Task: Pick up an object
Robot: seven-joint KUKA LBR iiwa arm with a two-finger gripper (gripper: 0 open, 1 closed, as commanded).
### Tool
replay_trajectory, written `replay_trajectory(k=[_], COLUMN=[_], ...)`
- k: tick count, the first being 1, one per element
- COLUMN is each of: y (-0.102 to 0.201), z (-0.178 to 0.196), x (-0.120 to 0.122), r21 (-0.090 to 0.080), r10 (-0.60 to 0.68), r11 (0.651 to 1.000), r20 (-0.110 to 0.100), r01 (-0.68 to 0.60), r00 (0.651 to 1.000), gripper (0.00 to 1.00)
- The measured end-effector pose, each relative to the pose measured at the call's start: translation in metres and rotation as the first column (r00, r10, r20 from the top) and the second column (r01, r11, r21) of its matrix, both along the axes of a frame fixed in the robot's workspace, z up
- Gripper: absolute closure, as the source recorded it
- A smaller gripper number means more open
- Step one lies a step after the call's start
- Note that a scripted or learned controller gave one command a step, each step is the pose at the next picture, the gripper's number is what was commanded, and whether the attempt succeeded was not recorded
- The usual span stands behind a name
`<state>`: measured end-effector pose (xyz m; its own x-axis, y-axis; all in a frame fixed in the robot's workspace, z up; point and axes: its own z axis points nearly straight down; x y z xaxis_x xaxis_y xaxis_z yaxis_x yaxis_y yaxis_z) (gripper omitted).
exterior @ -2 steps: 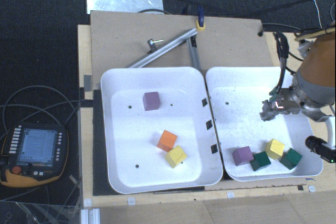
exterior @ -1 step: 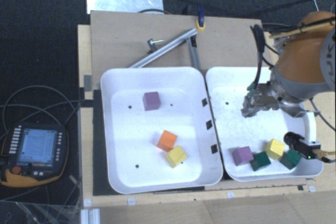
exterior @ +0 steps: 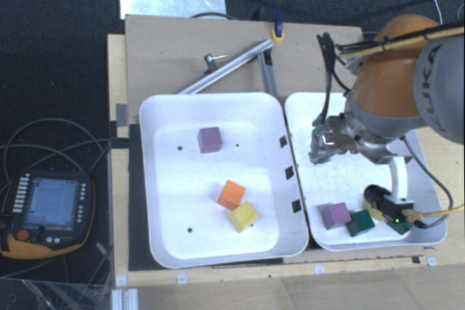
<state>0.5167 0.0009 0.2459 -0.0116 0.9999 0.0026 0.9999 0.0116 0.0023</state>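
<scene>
approach is what we are judging: gripper (exterior: pixel 325 145) hovering over the right bin (exterior: pixel 305 109), its opening unclear; next needs descending onto the purple cube (exterior: pixel 336 214).

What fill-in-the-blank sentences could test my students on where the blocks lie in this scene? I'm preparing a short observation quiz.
1. The left bin holds ___ blocks.
2. The orange block touches the ___ block.
3. In the right bin, the purple block lies beside a ___ block.
4. The gripper hangs over the ___ bin.

Missing words: three; yellow; green; right
</scene>
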Motion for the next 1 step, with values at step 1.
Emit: replay_trajectory(k=[1], y=[0.0503], z=[-0.0106], x=[-0.002], r21=[0.0], r10=[-0.002], r11=[1.0], r20=[-0.003], r01=[0.002], r00=[1.0], gripper=[1.0])
